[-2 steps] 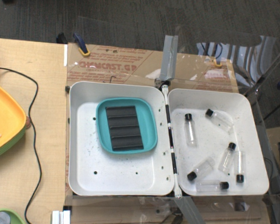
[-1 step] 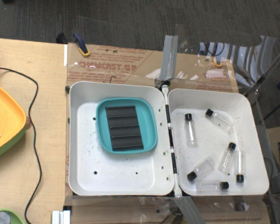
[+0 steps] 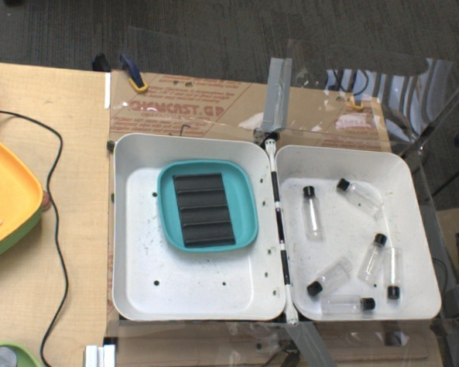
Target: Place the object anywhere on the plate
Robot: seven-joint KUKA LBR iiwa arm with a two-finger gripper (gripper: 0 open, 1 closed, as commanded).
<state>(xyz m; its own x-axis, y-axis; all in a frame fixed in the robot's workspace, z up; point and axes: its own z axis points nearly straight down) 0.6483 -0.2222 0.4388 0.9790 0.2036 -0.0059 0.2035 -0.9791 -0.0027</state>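
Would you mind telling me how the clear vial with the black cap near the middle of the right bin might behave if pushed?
The vial lies on its side and looks round, so it would probably roll sideways. It appears clear and small, likely light and slippery to pinch. The right bin floor looks smooth.

**Print on the cardboard**

Red lettering on cardboard (image 3: pixel 218 108) behind the bins, upside down and mirrored-looking, roughly "CHIMCAST.GP", uncertain. Smaller red lines above it, too blurred to read. Small red-orange label (image 3: pixel 356 121) at right, illegible.
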